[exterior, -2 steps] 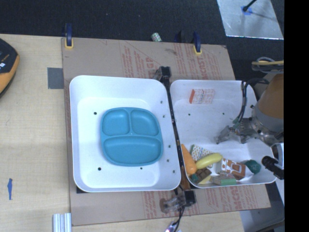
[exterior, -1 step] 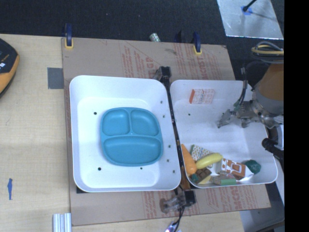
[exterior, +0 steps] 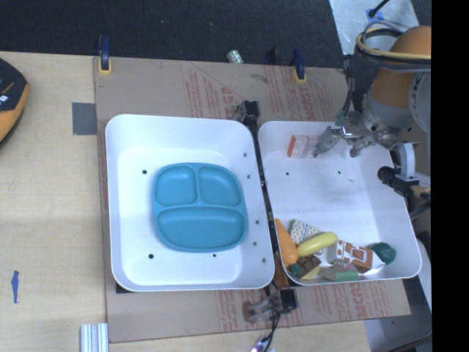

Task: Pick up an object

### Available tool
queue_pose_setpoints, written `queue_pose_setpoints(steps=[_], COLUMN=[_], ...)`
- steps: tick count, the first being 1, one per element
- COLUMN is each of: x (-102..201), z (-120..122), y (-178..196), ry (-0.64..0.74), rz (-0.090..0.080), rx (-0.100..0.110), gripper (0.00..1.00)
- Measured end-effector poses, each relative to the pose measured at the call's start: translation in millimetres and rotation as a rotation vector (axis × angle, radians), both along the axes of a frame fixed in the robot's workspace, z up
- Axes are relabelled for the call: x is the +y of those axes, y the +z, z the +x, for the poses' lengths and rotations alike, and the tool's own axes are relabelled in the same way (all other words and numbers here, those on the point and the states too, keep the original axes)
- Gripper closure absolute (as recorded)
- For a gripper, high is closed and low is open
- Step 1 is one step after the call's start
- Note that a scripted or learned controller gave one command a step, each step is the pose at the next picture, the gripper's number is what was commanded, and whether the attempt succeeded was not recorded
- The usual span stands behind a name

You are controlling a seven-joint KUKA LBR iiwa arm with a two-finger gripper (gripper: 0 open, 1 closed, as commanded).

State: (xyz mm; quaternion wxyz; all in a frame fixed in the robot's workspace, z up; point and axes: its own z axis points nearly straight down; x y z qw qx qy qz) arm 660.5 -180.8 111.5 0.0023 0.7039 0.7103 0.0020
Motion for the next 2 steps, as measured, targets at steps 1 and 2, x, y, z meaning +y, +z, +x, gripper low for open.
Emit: queue_pose_setpoints(steps=[1,2], x=[-3,14], z=[-3,-37], y=[9,67], ry=[-0.002,-0.007], rz=[-0.001,0.001], rx=[0.008,0.007], gripper=[1.00,1.00])
